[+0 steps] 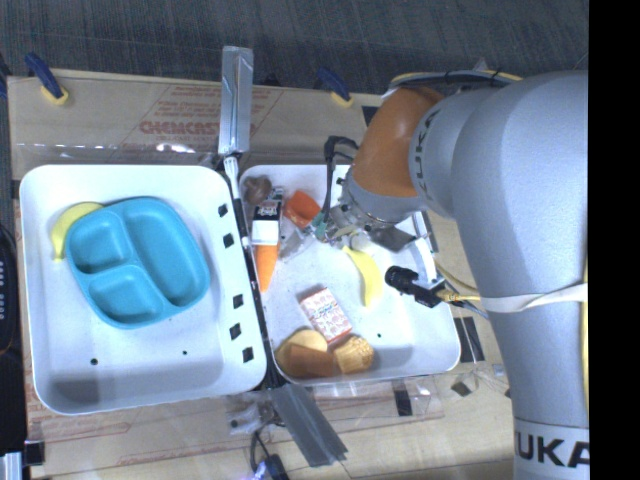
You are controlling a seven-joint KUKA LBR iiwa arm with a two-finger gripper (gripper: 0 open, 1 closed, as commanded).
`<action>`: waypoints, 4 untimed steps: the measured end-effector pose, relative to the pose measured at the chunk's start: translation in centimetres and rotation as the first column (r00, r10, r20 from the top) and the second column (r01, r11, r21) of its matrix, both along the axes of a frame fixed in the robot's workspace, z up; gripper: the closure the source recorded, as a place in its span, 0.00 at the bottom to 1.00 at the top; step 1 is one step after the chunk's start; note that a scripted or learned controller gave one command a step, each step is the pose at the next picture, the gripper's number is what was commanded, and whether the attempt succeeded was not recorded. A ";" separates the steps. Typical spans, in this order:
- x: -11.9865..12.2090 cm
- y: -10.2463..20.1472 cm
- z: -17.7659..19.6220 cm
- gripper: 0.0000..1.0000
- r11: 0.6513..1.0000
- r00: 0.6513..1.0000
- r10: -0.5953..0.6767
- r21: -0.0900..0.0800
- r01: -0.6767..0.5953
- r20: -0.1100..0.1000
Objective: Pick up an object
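The right bin (432, 353) holds several items. An orange carrot (265, 264) lies along its left wall, with an orange block (301, 208) and a small brown piece (258, 187) toward the back. A yellow banana (364, 273) lies in the middle. A red and white box (326, 314) sits in front of it, and two bread rolls (322, 353) rest at the front wall. My gripper (331, 226) reaches down into the back of this bin, just right of the orange block and above the banana. The orange wrist band (392, 148) hides most of it.
The left bin (60, 368) holds a blue divided tray (138, 258) with a yellow banana (68, 223) tucked behind its left edge. A metal divider bar (236, 98) runs between the bins. The grey arm (520, 208) covers the right side of the bench.
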State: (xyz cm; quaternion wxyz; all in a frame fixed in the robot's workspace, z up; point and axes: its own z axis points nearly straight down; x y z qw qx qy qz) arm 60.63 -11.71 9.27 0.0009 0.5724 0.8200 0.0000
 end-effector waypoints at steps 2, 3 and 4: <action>-8.7 -7.0 0.7 0.00 0.978 0.978 -0.207 0.006 0.207 0.010; -12.5 -0.7 0.5 0.00 0.948 0.948 -0.319 0.004 0.319 0.013; -12.3 -0.9 1.6 1.00 0.949 0.949 -0.316 0.003 0.316 0.017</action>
